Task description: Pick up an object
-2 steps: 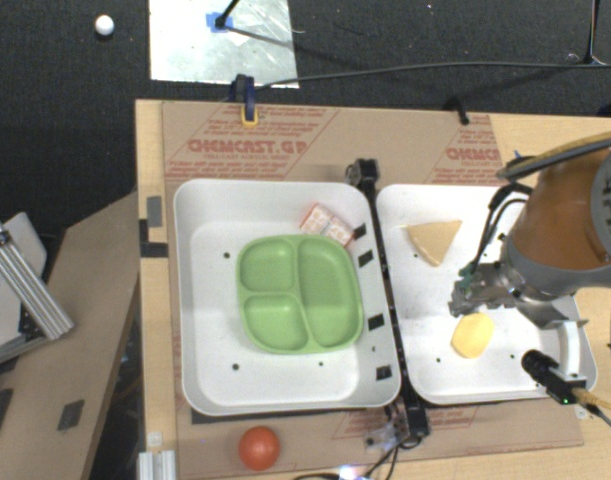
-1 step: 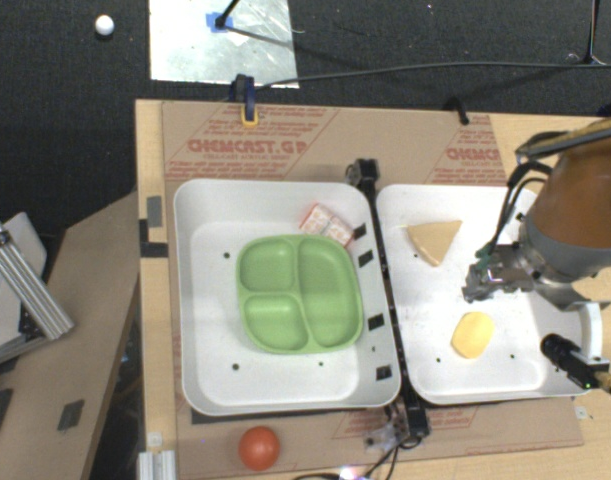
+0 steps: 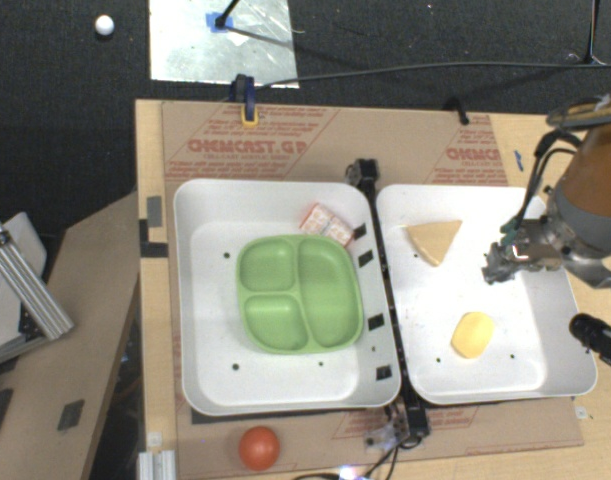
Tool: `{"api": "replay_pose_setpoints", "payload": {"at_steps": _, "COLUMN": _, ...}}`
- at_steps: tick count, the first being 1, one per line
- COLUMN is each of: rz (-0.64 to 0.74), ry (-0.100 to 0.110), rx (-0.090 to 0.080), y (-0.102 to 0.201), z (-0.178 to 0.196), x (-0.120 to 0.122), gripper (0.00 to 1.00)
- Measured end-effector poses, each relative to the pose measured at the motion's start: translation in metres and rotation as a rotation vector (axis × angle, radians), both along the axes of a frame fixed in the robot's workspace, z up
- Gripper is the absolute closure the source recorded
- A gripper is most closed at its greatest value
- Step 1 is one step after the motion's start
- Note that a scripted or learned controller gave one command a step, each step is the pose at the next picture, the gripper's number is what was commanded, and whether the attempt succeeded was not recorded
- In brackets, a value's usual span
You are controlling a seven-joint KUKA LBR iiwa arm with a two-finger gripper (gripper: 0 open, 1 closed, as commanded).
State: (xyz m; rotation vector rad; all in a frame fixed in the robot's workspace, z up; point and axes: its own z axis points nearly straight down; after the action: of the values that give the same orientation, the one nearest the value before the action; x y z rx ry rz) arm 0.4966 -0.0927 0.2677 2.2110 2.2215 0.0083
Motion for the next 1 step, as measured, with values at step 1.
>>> {"api": "replay_pose_setpoints", "payload": {"at_steps": 1, "rz": 0.005, "ry": 0.007, "rx": 0.003, "y": 0.0526, "z": -0.0186, "x": 0.0047, "gripper": 1.0}}
